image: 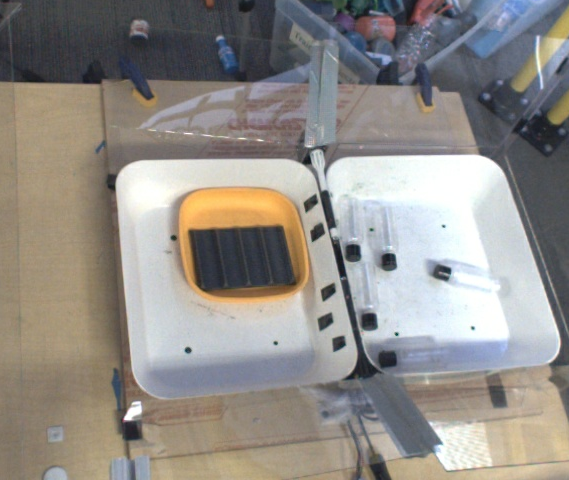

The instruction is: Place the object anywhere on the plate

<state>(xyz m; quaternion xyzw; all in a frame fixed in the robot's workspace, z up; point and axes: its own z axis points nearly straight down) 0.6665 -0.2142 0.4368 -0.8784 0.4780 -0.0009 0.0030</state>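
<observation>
**Dark ribbed block lying on the orange plate, left bin**

At the near edge, a grey metal strip (401,418) is jutting out from under the seam between the two bins, resting on the wooden table (34,268). Just past it, a clear tube with a black cap (409,353) is lying along the near wall of the right bin (524,268).

The left bin (144,268) is carrying a rounded-square orange plate (239,200), smooth and shallow, sitting toward the bin's middle. A dark ribbed block (242,258), flat, rectangular and matte, is lying wholly on the plate and covering most of its floor; this is probably the task's object, though the view is not making that certain. Bare white bin floor is showing on all sides of the plate, widest on the near side.

In the right bin, several more clear tubes (369,268) are lying close to the central seam, and a single tube (464,276) is resting apart near the middle. The right half of that bin is offering open room.

Whether the end effector is released or clenched cannot be told here.

Farther back, a crinkled clear sheet (234,118) is lying on the table, and beyond it a translucent tub (384,18) of colourful items is sitting on the floor.
</observation>
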